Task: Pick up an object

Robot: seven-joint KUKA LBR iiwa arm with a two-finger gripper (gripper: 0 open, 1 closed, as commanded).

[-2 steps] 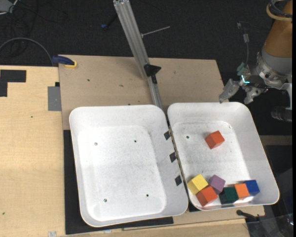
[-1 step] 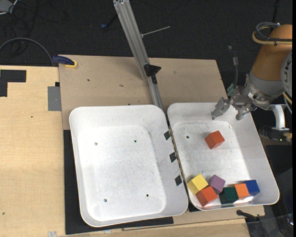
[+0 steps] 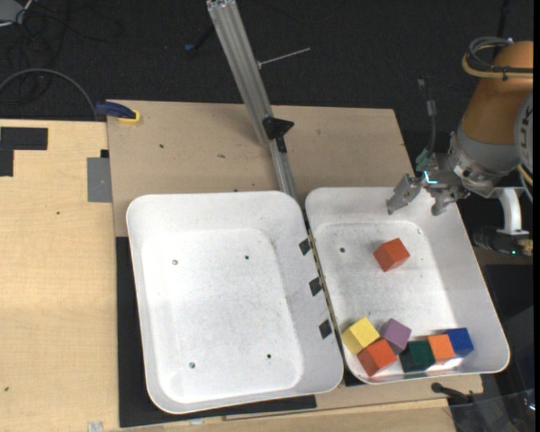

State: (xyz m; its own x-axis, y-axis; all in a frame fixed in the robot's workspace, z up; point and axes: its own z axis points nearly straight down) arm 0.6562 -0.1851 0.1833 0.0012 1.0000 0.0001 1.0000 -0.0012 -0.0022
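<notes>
Orange, the lone block (image 3: 391, 255) sat mid-bin; the gripper (image 3: 422, 193) hung open and empty at the right bin's (image 3: 486, 304) far edge, best dropped squarely over it.

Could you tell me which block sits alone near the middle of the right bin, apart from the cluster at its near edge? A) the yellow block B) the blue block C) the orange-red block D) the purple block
C: the orange-red block lies by itself mid-bin, while the yellow block, purple block and blue block are bunched with others along the near edge of the right bin.
</notes>
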